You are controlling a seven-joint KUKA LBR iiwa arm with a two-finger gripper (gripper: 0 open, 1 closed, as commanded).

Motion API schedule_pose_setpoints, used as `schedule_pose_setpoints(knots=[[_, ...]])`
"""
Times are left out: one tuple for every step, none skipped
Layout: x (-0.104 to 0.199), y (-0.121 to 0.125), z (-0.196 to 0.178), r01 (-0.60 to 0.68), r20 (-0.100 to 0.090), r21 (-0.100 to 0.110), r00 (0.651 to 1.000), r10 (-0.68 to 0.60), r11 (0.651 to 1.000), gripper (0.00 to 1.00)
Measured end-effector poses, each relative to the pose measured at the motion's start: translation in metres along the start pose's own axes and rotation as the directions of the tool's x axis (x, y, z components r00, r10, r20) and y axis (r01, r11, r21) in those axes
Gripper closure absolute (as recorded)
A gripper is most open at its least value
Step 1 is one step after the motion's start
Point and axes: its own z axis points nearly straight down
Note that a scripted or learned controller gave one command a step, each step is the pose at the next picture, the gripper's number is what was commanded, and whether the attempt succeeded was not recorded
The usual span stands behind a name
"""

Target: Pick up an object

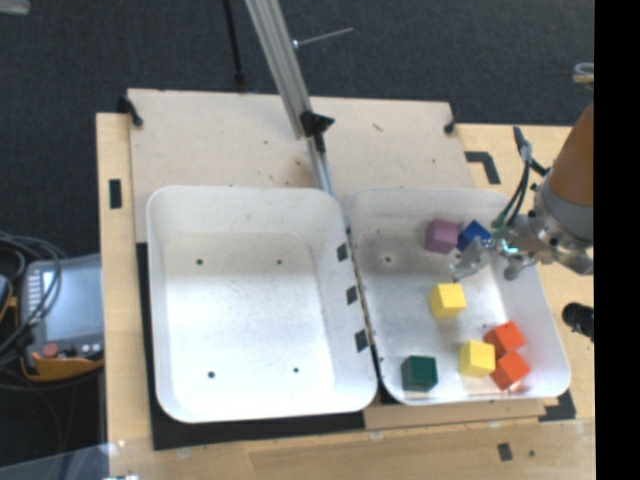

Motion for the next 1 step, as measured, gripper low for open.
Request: schedule_pose_setpoints(knots=[[-0.0001, 0.0009, -0.0025, -0.001, 0.001, -0.005, 1.000, 0.001, 1.000, 0.00]])
